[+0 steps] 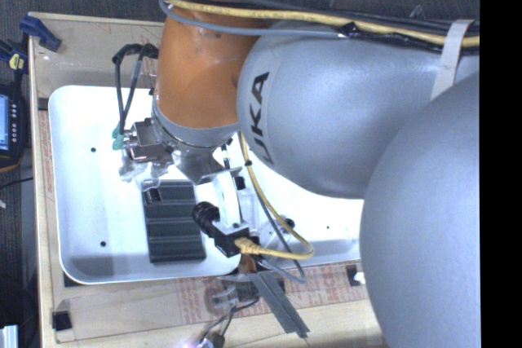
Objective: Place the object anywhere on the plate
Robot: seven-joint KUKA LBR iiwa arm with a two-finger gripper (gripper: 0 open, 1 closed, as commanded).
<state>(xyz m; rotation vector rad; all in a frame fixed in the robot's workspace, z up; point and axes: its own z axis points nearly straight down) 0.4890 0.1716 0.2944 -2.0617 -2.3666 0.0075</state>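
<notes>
Object [174, 222]: dark grey, rectangular block with ribbed top in three bands. Lies flat, long axis running roughly 12 to 6 o'clock, slightly tilted. Location: white bin [77, 175], toward its 6 o'clock wall, upper end under the arm.

Bright overhead light; glare on white bin [81, 175]; arm [342, 118] slightly soft.

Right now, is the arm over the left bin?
Yes: the arm, with its orange band, reaches across the left white bin, and its black gripper body hangs over the bin floor.
</notes>
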